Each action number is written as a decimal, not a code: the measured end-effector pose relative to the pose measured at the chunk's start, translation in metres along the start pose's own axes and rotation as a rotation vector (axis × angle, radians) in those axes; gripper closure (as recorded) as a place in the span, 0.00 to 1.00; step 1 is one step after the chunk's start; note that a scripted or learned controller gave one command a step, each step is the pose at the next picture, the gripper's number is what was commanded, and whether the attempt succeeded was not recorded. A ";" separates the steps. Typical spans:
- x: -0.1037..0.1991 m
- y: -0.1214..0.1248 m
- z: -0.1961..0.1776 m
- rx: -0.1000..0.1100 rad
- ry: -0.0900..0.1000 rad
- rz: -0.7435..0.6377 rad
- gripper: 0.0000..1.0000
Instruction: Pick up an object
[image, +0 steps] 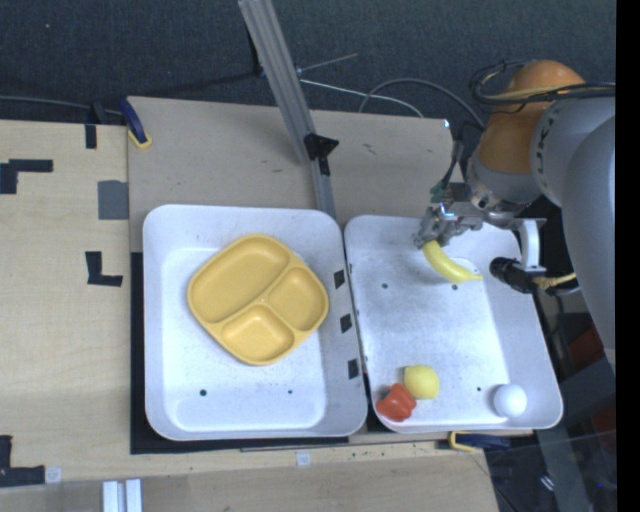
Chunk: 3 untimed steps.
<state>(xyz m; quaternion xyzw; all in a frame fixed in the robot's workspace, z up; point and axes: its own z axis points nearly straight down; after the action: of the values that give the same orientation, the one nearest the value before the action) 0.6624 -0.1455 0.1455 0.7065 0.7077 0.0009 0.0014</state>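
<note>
A yellow banana (450, 265) lies near the back of the right bin (440, 330). My gripper (438, 230) hangs right over the banana's upper left end, touching or nearly touching it. At the bin's front edge sit a small yellow lemon (422, 381), a red piece (397, 403) beside it, and a white ball (510, 400) in the front right corner.
The left bin (170, 390) holds a yellow divided plate (258, 298). A grey metal post (295, 110) slants in from the back and ends between the two bins. The arm's orange band (525, 110) and grey body stand at the right, with cables nearby.
</note>
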 end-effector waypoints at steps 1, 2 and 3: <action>-0.004 0.008 -0.061 -0.002 -0.001 0.000 1.00; -0.003 0.009 -0.115 -0.002 -0.001 -0.001 1.00; 0.044 -0.013 -0.101 0.006 0.001 -0.003 1.00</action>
<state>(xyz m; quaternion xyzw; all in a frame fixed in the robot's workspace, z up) 0.6494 -0.1010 0.2461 0.7055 0.7087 -0.0007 -0.0013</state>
